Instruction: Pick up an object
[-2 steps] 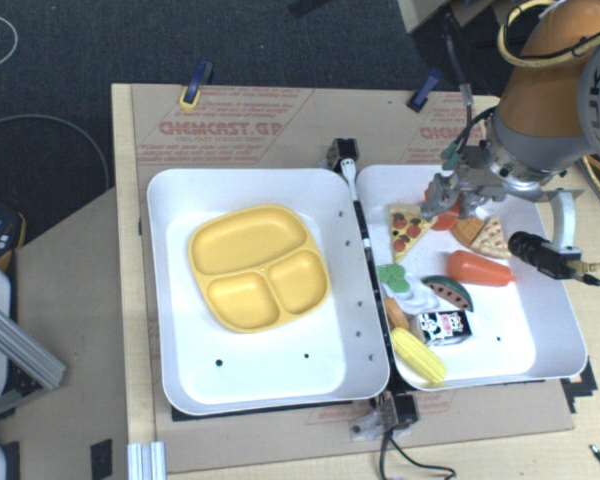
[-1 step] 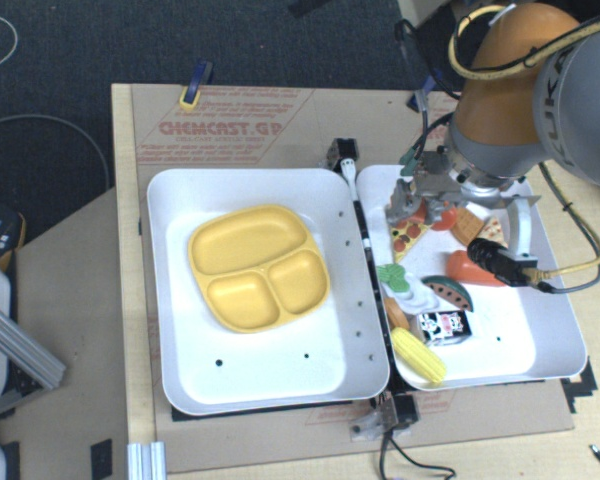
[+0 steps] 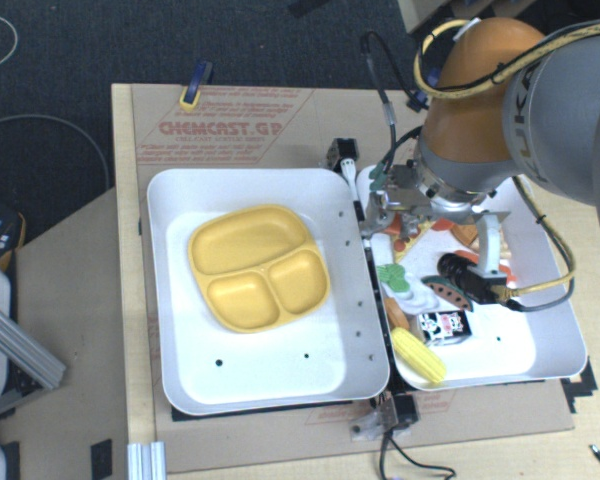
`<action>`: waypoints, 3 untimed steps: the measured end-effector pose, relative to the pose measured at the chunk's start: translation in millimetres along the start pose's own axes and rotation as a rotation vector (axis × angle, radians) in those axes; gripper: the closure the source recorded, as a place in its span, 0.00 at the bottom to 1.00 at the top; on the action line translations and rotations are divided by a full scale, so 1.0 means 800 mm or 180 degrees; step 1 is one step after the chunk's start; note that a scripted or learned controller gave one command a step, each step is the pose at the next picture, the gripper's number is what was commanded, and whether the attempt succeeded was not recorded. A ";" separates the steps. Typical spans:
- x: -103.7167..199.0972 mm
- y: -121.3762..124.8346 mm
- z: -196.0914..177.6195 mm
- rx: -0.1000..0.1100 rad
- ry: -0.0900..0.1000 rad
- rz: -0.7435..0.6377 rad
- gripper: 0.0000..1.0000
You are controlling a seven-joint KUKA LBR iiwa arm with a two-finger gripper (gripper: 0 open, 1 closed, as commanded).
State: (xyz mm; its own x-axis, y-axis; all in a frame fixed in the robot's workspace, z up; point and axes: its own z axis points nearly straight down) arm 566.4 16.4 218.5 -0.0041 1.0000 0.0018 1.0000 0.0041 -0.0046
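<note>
**Claw low over the cluttered bin, nothing visibly held**

From my console, the arm [image 3: 500,118] reaches in from 3 o'clock and bends down over the right bin [image 3: 545,360]. The claw [image 3: 398,220] is low at that bin's 10 o'clock corner, close to the wall it shares with the left bin [image 3: 180,363]. The wrist hides it from my camera, so I cannot tell whether the claw is apart or together, and I see nothing in it.

The pickable things crowd the right bin's 9 o'clock side. A green piece [image 3: 392,276] lies just beside the claw, on its 6 o'clock side. A black-and-white packet [image 3: 443,325] sits toward 6 o'clock, and a yellow corn cob [image 3: 418,356] lies against the rim at 7 o'clock. Orange-red pieces [image 3: 420,236] sit partly under the wrist.

I judge the arm stands there because that is where the clutter is. The left bin holds a yellow divided plate [image 3: 258,266], lying flat near its centre. Crowding against the wall could make a clean grasp awkward.
</note>
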 end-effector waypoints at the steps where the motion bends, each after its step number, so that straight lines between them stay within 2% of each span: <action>1: 0.062 -0.027 -0.008 -0.0001 0.0000 0.0004 1.00; 2: 0.091 -0.014 -0.003 -0.0019 -0.0003 0.0004 1.00; 3: 0.073 -0.016 -0.020 -0.0024 -0.0004 0.0015 1.00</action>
